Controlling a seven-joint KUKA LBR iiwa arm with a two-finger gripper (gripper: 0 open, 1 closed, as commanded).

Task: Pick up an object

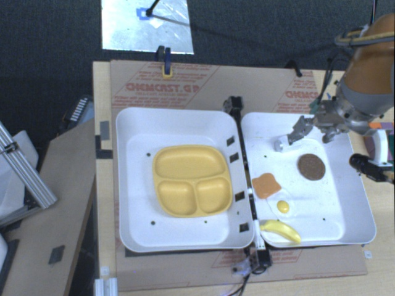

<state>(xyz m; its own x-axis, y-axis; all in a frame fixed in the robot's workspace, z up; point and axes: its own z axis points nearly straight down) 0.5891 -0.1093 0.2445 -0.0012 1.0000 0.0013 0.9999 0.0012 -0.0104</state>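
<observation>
In the right bin lie a brown round patty, an orange toast piece, a fried egg and a yellow banana. My gripper hangs over the far part of this bin, just above and behind the patty. Its two dark fingers are spread apart and nothing sits between them. The grey arm with its orange band comes in from the upper right.
The left bin holds a yellow divided plate. A black clip-lined divider separates the bins. Both bins rest on cardboard. A small black part juts over the right bin's edge.
</observation>
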